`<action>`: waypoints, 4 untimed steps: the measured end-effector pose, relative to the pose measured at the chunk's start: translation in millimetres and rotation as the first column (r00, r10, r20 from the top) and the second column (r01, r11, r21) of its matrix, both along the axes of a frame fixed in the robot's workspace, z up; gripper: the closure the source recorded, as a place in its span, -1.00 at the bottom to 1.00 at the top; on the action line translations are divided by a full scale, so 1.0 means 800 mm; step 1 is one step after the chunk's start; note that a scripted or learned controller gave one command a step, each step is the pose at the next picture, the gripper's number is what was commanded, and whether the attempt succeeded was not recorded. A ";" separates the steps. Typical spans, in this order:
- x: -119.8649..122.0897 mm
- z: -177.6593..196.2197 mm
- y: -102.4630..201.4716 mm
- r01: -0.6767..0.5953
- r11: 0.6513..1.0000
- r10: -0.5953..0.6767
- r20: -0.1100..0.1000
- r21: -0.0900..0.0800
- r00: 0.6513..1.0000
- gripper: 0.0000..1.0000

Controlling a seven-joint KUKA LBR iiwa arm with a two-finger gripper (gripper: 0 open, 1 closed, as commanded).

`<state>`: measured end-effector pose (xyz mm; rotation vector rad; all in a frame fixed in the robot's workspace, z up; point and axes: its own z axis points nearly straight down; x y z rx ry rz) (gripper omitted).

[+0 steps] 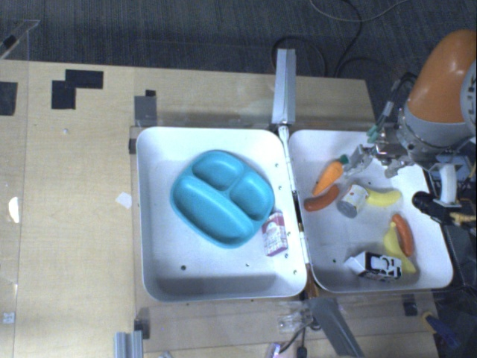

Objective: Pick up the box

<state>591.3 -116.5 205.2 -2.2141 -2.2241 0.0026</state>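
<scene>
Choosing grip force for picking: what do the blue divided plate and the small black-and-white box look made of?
The blue divided plate looks like moulded plastic with a smooth, slightly matte finish: uniform colour, rounded compartment ridges, soft highlights. The black-and-white box looks like printed cardboard, judging by its flat faces, sharp edges and printed pattern, though it is too small to be sure.

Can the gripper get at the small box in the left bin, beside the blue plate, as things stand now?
Probably yes. The box lies flat in the left bin, uncovered from above, though close to the blue plate and the bin's right wall. The gripper is over the right bin.
</scene>
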 end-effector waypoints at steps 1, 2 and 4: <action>0.007 -0.141 -0.004 0.000 1.000 0.000 0.003 0.000 1.000 -1.00; 0.007 -0.141 -0.004 0.000 1.000 0.000 0.003 0.000 1.000 -1.00; 0.051 0.190 0.014 -0.026 1.000 0.026 0.012 -0.003 1.000 1.00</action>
